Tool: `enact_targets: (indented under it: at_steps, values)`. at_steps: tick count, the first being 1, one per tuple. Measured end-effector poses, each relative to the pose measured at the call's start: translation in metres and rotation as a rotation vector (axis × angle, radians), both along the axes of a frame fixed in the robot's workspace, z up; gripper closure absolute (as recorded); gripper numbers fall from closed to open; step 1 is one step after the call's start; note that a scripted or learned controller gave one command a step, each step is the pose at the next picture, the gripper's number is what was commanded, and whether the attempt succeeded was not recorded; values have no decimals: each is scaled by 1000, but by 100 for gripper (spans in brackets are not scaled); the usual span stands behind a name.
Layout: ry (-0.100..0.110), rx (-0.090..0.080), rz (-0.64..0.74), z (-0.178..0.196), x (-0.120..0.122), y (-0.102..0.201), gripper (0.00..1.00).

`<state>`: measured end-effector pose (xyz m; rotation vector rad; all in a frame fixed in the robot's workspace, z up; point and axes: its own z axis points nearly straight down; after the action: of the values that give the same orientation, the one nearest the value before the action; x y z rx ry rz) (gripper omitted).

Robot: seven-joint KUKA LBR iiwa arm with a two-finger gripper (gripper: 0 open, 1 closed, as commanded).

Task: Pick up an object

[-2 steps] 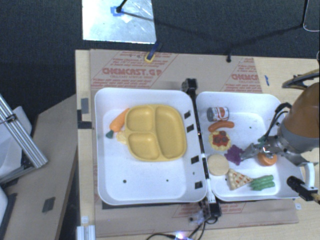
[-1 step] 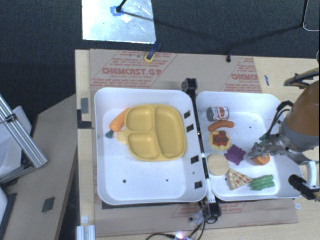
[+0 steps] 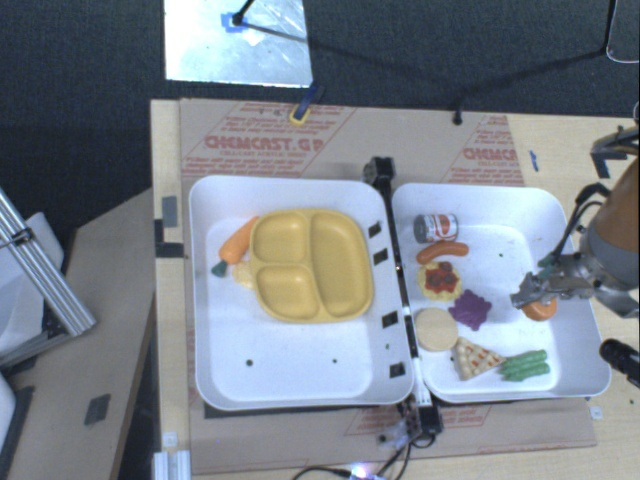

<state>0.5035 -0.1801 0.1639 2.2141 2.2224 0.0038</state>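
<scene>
My gripper (image 3: 535,296) hangs low over the right side of the right bin (image 3: 500,213), right at a small orange object (image 3: 541,309) that peeks out beneath it. Whether that object sits between the fingers is not clear. Further left in the same bin lie a red can (image 3: 436,227), a sausage (image 3: 442,251), a red-and-yellow piece (image 3: 441,281), a purple piece (image 3: 471,310), a tan round (image 3: 436,329), a pizza slice (image 3: 475,357) and a green piece (image 3: 525,365).
The left bin (image 3: 290,368) holds a yellow divided plate (image 3: 305,265) with a carrot (image 3: 236,241) at its left edge. A black divider (image 3: 392,268) separates the bins. The arm enters from the right edge.
</scene>
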Motion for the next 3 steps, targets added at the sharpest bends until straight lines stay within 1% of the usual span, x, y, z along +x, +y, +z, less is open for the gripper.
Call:
enact_targets:
  at_steps: [1, 3]
  values:
    - [-1, -1, 0, 53, 2, 0, 100]
    - [1, 2, 5, 39, 60, 92, 100]
